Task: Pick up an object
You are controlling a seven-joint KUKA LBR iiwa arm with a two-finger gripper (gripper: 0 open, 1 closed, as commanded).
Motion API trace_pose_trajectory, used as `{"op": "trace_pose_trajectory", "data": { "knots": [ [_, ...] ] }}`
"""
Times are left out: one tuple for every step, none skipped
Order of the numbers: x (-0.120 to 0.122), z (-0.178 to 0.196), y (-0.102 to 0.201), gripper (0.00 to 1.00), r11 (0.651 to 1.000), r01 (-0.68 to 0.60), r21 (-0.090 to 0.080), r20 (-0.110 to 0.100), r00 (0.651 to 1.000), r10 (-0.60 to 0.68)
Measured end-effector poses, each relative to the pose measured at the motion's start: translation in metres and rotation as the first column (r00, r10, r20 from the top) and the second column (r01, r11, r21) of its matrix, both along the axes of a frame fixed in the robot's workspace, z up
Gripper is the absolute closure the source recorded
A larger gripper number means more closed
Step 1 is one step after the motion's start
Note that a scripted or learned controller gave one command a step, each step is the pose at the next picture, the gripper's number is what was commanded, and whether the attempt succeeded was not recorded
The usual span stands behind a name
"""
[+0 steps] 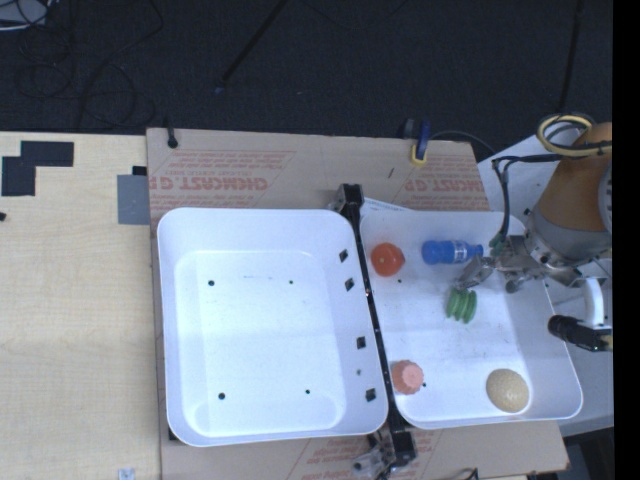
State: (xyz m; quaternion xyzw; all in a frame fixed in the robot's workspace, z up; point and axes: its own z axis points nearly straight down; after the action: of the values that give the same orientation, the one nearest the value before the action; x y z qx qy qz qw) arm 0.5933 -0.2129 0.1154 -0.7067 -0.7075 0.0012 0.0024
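Note:
My gripper [492, 277] hangs over the right bin [545, 413] near its right wall, open, with nothing between its fingers. One fingertip [470, 279] is just above and right of a green object [461, 305] lying on the bin floor. A blue bottle [450, 253] lies on its side just left of the gripper. Further left sits an orange-red ball [388, 259]. A pink round object [406, 376] rests at the bin's front left, and a beige ball [508, 389] at its front right.
The left bin [175, 368] stands beside the right one, with a black divider strip [365, 308] between them. Both bins rest on a cardboard sheet [250, 173]. The arm's orange band [575, 183] rises at the right.

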Motion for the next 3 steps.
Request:
{"op": "trace_pose_trajectory", "data": {
  "knots": [
    [-0.0004, 0.0051, -0.0009, 0.00, 1.000, 0.003, -0.001, 0.003, 1.000, -0.002],
    [-0.0004, 0.0051, -0.0010, 0.00, 1.000, 0.003, -0.001, 0.003, 1.000, -0.003],
    [-0.0004, 0.0051, -0.0010, 0.00, 1.000, 0.003, -0.001, 0.003, 1.000, -0.003]
  ]
}}
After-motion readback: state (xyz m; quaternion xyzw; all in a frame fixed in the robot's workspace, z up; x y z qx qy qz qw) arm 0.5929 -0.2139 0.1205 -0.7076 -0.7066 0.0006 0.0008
